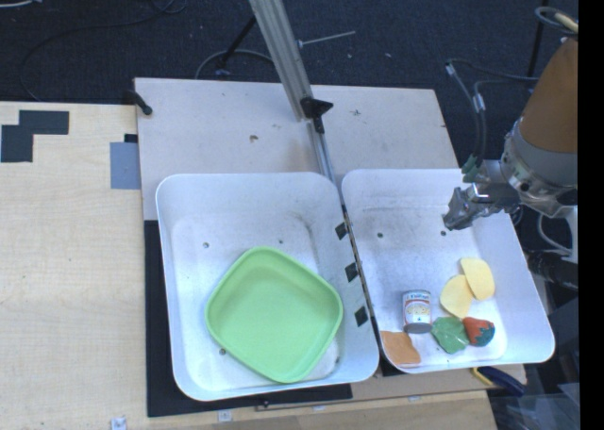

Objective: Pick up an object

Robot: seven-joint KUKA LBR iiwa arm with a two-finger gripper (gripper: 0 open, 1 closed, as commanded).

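Nearest to me, along the front of the right bin (528, 258), sits a little huddle of things: an orange wedge (401, 348) in the corner, a small can (416, 309) standing upright just behind it, a green lump (449, 335) touching a red piece (479, 331), and two yellow slices (469, 287) overlapping behind them. In the left bin (179, 230) a green square plate (274, 313) lies alone toward the front.

Farther back, the gripper (460, 211) hangs over the right bin's rear part, close to its far right side, well apart from the huddle. It looks small and dark from here, and I cannot tell how it is set; nothing shows in it. Behind it the grey arm with its orange band (557, 98) leans in from the right.

By my reckoning the pick has hardly begun: nothing is lifted, every object rests on the bin floor, and the reach down, the grasp and the lift are all left to do.
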